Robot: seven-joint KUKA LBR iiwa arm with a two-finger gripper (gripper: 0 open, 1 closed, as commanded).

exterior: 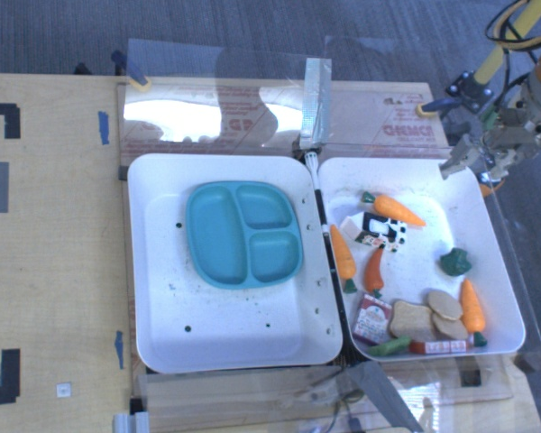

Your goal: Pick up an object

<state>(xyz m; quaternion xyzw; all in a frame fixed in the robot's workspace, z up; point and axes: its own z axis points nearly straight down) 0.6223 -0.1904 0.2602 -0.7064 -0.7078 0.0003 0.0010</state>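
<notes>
A: Pincer [476, 159] released or clenched?
B: Couldn't tell. Hung over the far right corner of the right bin [500, 269], apart from everything in it. Judged as the approach step, no pick made yet.
A: Next?
B: Needed to come inward and down over one item, say the nearest carrot [397, 208], just beside the toy cow [383, 231].
A: Contents?
B: Right bin held more carrots, broccoli [454, 261], bread slices [413, 318], a red packet [371, 318]. Left bin [153, 269] held a teal divided plate [245, 233]

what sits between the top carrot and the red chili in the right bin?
In the camera view, a small black-and-white toy cow lies between the top carrot and the red chili.
</notes>
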